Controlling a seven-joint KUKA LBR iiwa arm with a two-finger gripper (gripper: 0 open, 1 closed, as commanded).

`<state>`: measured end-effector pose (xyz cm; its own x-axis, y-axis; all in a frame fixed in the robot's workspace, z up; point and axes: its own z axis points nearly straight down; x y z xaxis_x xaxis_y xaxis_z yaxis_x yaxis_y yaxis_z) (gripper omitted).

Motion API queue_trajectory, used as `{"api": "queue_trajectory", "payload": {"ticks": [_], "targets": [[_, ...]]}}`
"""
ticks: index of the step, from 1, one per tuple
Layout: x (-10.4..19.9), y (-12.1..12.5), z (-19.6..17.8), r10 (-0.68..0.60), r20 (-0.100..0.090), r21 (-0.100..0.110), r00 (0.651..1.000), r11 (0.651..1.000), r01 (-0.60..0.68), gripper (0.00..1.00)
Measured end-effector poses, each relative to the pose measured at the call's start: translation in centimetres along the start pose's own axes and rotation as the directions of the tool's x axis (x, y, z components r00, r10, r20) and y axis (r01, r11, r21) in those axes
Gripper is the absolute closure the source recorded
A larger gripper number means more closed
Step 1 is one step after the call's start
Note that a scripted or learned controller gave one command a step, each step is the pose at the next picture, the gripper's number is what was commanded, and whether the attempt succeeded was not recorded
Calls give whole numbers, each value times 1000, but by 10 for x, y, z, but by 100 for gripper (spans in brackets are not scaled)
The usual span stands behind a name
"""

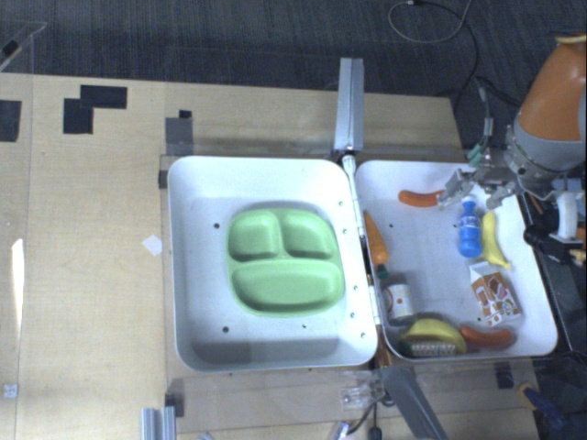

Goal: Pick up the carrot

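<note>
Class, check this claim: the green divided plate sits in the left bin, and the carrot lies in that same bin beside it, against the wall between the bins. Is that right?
Not quite. The green divided plate does sit in the left bin, but the carrot lies in the right bin, against the wall between the bins. The camera view shows it.

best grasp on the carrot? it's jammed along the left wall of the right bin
Judging by its pose, grip the carrot mid-body on the orange part, coming straight down. It lies lengthwise against the right bin's left wall, green top towards the can, so a finger may barely fit wall-side; closing across its narrow width seems best. The gripper is across the bin.
</note>
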<state>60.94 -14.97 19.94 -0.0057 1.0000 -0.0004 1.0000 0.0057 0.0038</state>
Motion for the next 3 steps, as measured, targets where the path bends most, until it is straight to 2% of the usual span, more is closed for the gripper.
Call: {"api": "queue_trajectory", "payload": {"ticks": [1, 2, 3], "targets": [[32, 66, 97, 94, 1, -19, 996, 995, -94, 0], [33, 69, 83, 86, 4, -28, 996, 996, -86, 100], [-4, 17, 20, 99, 1, -3, 995, 995, -99, 100]]}}
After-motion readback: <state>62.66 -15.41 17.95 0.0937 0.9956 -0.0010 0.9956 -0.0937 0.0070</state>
